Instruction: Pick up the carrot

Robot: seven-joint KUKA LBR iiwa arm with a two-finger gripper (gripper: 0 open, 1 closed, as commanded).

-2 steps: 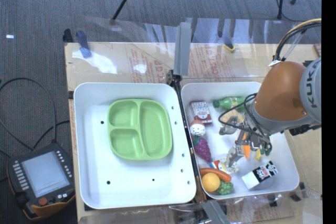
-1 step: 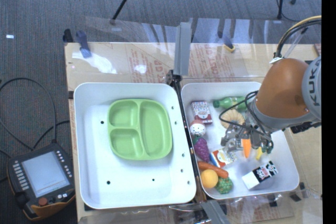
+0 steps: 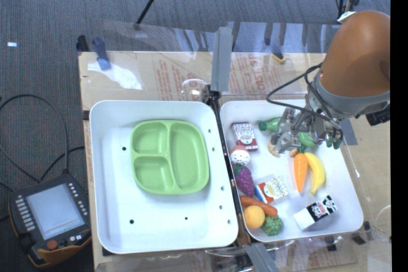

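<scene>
Since it looks like a plastic toy, the carrot (image 3: pixel 299 172) is probably light, stiff and smooth, so it may slip; best grip is across its thick middle. It lies in the right bin (image 3: pixel 354 197), center right of the frame, touching the banana (image 3: pixel 315 171) on its right. The gripper (image 3: pixel 294 134) hangs just above the carrot's top end, w/ wires and small toys around it, so I cannot tell if its fingers are open or holding sth.

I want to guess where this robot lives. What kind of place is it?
Probably a robot lab: the arm reaches over two white bins of toy food like a carrot, with a control pendant on the carpet.
</scene>
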